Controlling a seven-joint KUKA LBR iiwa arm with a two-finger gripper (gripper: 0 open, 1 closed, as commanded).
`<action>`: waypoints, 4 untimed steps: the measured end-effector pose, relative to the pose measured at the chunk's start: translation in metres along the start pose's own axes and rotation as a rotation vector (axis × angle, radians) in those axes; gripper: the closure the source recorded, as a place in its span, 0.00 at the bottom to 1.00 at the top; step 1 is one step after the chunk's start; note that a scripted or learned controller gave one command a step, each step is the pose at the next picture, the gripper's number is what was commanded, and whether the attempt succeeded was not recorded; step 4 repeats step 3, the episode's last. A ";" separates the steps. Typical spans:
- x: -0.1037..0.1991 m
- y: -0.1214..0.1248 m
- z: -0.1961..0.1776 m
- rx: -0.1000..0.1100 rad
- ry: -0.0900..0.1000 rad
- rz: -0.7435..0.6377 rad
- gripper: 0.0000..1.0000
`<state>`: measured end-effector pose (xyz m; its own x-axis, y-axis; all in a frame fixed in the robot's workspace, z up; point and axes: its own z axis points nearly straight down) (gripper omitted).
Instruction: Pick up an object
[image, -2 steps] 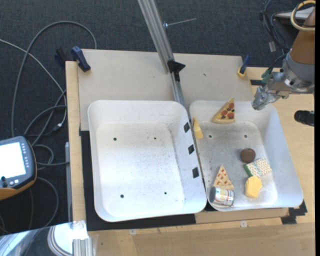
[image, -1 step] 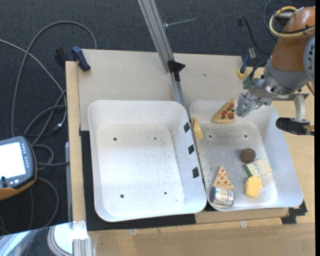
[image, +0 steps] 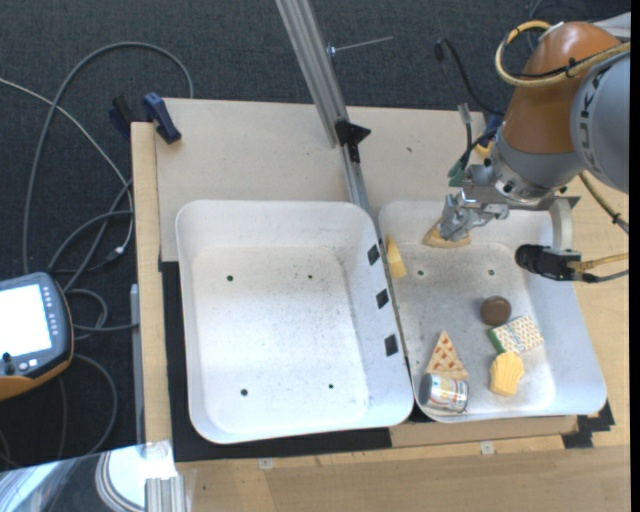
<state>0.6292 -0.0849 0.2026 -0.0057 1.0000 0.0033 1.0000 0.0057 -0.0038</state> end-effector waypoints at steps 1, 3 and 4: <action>0.054 -0.023 0.002 0.000 0.000 0.000 1.00; 0.164 -0.066 -0.019 -0.002 0.001 -0.003 1.00; 0.164 -0.066 -0.019 -0.002 0.001 -0.003 1.00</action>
